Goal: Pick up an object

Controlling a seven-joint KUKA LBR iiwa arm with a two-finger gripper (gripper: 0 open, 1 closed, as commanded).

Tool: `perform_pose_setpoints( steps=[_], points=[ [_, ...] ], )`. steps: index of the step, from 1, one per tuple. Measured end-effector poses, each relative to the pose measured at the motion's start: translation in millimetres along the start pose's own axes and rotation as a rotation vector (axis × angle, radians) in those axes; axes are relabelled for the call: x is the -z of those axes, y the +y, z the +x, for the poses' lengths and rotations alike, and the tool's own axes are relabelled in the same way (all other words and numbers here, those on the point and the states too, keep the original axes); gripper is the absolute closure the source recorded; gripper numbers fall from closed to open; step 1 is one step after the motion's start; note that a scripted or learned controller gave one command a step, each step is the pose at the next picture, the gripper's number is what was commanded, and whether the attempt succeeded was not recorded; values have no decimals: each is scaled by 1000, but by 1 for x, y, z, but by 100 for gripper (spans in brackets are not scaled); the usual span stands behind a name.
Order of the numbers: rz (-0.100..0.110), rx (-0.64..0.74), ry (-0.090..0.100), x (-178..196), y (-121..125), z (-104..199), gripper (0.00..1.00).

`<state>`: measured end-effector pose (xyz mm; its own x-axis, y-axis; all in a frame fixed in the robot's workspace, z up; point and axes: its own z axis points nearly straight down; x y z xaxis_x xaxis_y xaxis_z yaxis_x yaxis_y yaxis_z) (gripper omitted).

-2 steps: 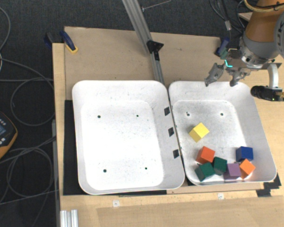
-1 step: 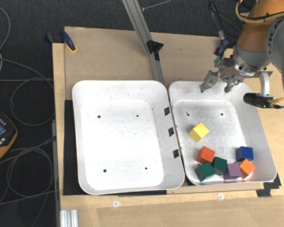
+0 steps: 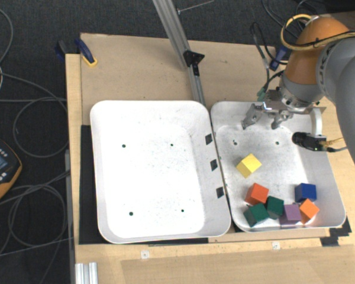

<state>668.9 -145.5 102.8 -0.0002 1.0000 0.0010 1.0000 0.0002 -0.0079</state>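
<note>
gripper [image 3: 263, 119]: at far end of right bin [image 3: 325, 176], above bare floor, fingers spread apart, nothing between them
arm [image 3: 319, 52]: reaching in from right, orange band above wrist, bulky over bin's far right corner
yellow cube [image 3: 248, 165]: alone mid-bin, tilted on a diagonal, nearest block to gripper, apart from the rest
orange-red cube [image 3: 258, 193]: near front, just beside dark green cubes
green cubes [image 3: 266, 209]: two, touching or nearly so, against front wall
purple cube [image 3: 291, 213]: wedged between green and orange cubes at front wall
orange cube [image 3: 309, 209]: front right, touching purple, just below blue cube [image 3: 306, 191]
left bin [image 3: 106, 158]: only dark specks and four small dots on floor
progress: nothing picked yet, approach stage likely
risk 1: closing at present spot likely grabs air, no block under fingers
risk 2: yellow cube rotated, fingers landing on corners could spin it or squirt it out
risk 3: front cluster packed tight, little room for fingers between blocks, likely shove or double grab
risk 4: blocks against front wall, finger could hit rim on descent
best bet: yellow cube, isolated, fingers lined up with its flat faces
</note>
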Motion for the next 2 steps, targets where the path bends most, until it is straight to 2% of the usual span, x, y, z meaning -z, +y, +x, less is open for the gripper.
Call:
perform_pose_setpoints(
  steps=[1,2],
  points=[
    [-5,1,-1,-3,0,1,0],
    [-9,2,-2,9,1,1,100]
  ],
)
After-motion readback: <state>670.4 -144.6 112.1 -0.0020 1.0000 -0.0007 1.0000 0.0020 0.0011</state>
